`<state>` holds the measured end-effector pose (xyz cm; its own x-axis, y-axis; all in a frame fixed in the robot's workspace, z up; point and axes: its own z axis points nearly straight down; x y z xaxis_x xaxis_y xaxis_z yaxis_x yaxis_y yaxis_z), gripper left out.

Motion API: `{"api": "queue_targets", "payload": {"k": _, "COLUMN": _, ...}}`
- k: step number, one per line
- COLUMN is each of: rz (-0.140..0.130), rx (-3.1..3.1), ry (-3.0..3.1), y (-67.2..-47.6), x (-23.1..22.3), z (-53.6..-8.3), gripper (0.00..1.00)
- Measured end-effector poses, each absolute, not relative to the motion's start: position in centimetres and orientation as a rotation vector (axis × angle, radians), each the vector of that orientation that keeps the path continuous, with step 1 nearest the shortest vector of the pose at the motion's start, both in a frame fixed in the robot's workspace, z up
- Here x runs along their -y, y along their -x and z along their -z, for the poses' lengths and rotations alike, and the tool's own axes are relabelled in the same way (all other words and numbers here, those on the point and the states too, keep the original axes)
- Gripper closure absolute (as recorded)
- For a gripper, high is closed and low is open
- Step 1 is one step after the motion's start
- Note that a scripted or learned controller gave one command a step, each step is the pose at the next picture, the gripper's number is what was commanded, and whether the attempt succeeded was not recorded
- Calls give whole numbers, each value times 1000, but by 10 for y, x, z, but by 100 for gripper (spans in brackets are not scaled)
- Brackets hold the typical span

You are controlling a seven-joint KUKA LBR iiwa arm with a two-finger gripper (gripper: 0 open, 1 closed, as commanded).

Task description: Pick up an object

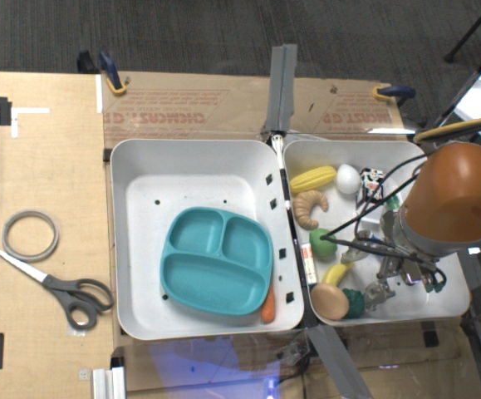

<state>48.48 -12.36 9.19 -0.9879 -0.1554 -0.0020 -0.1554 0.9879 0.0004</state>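
Note:
The right bin (439,306) holds several toy foods: a yellow corn cob (312,178), a white egg (348,178), a tan croissant (309,208), a green piece (321,243), a small yellow piece (335,273), a tan potato-like lump (330,302) and a dark green piece (354,302). A small black-and-white item (372,181) lies near the egg. My gripper (381,289) hangs low over the front of this bin, just right of the dark green piece, under the orange wrist band (456,194). Cables hide its tips.
The left bin (132,223) holds a teal divided plate (218,260) with an orange carrot (268,307) at its front right corner. On the bench to the left lie scissors (61,289) and a tape roll (31,233).

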Motion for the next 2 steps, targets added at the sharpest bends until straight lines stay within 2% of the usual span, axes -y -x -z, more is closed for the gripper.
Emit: {"api": "queue_targets", "payload": {"k": 2, "rz": 1, "rx": -3108, "ry": 442, "y": -484, "x": 97, "z": -92, "gripper": 0}}
